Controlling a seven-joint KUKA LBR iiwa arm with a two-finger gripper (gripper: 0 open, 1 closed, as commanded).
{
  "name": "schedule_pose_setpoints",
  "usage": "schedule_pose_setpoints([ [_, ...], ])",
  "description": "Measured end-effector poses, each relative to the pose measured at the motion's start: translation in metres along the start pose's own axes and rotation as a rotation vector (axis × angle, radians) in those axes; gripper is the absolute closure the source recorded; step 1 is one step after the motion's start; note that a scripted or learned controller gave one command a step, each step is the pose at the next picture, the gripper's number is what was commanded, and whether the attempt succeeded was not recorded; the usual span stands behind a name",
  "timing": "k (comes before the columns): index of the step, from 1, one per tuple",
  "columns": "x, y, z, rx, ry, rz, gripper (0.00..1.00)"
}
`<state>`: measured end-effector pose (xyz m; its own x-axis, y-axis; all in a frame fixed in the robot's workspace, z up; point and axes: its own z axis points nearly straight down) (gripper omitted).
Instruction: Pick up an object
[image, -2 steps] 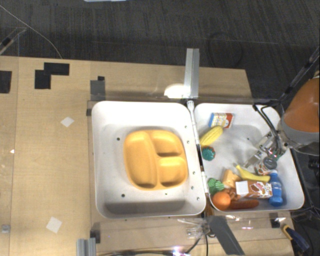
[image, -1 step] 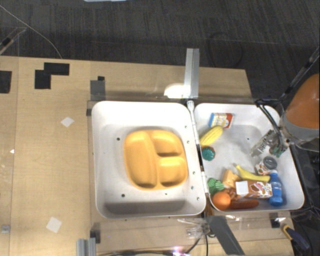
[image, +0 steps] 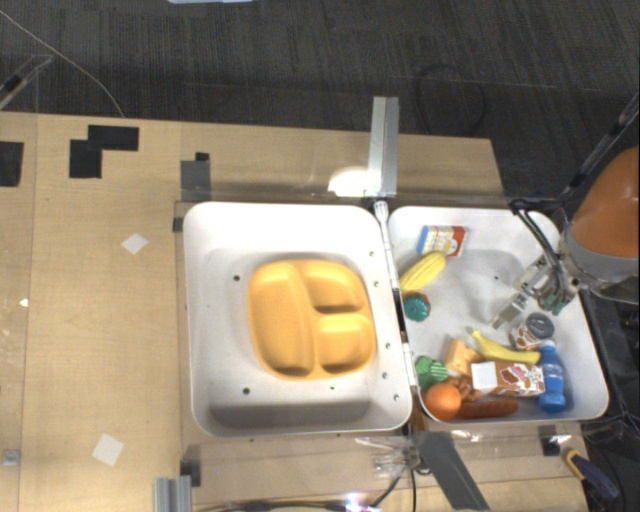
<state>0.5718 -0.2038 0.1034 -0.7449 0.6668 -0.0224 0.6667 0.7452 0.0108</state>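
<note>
Left bin (image: 215, 300) holds a yellow divided tray (image: 310, 317). Right bin (image: 480, 235) holds a corn cob (image: 422, 270) and banana (image: 505, 349), candidate objects. Tool (image: 527, 300) hovers above the banana; opening cannot be judged, nothing seen held. Risk: crowded items near the banana may deflect a grasp.

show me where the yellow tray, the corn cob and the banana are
yellow tray (image: 308, 318), camera view, on its centre divider.
corn cob (image: 423, 270), camera view, mid-length of the cob.
banana (image: 505, 349), camera view, middle of its curve.
</note>
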Motion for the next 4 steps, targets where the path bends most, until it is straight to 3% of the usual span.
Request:
schedule_pose_setpoints([
  [1, -0.047, 0.080, 0.015, 0.009, 0.014, 0.105, 0.00],
  [2, -0.073, 0.059, -0.120, 0.000, -0.001, -0.015, 0.00],
  [3, -0.060, 0.064, -0.183, 0.002, 0.006, 0.007, 0.00],
  [4, -0.039, 0.073, -0.025, 0.015, 0.027, 0.158, 0.00],
])
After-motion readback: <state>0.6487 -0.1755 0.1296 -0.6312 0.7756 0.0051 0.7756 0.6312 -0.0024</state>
